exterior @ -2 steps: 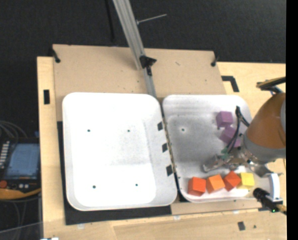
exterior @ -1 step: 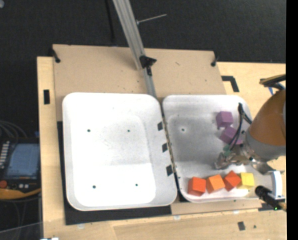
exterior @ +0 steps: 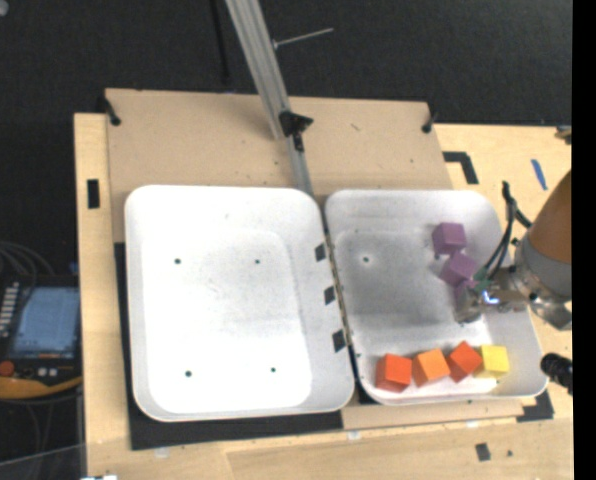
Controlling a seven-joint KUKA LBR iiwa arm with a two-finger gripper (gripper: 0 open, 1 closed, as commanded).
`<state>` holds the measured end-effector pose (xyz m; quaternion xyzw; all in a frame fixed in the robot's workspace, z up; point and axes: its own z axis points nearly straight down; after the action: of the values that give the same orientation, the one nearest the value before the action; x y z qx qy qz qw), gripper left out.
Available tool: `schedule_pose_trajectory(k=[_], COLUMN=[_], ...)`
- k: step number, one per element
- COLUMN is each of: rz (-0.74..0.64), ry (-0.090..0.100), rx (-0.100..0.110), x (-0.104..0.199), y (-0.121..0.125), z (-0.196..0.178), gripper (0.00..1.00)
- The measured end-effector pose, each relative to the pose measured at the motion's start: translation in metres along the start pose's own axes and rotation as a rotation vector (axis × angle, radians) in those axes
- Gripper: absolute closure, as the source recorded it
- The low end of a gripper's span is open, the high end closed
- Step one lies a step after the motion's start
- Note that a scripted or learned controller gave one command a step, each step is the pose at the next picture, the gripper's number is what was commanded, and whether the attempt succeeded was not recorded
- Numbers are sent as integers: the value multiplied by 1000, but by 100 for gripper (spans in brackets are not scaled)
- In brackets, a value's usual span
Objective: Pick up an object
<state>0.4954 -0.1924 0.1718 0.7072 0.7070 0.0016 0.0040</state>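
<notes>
I have the gripper (exterior: 475, 303) down in the right bin (exterior: 398, 228), at the frame's right, just beside the lower purple block (exterior: 460, 267); a second purple block (exterior: 449, 237) sits above it. I judge this the approach to a grasp. The view is too blurred here, so I cannot tell the gripper's state. Next I must centre on the block before lifting.

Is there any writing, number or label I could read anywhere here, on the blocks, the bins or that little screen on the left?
None can be read.
Screen device: its blue display is too blurred to make out.
Blocks, such as the yellow block: plain faces.
Right bin and left bin: no markings apart from dark dots.
</notes>
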Motion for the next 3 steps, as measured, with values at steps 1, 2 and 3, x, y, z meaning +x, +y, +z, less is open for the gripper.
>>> schedule_pose_trajectory(k=[1,2,3], rz=[-4,-8,-5], ry=[0,4,4], rx=[0,6,8], x=[-2,57,106], y=[3,4,9], z=[-54,-53,-46], gripper=[100,100,100])
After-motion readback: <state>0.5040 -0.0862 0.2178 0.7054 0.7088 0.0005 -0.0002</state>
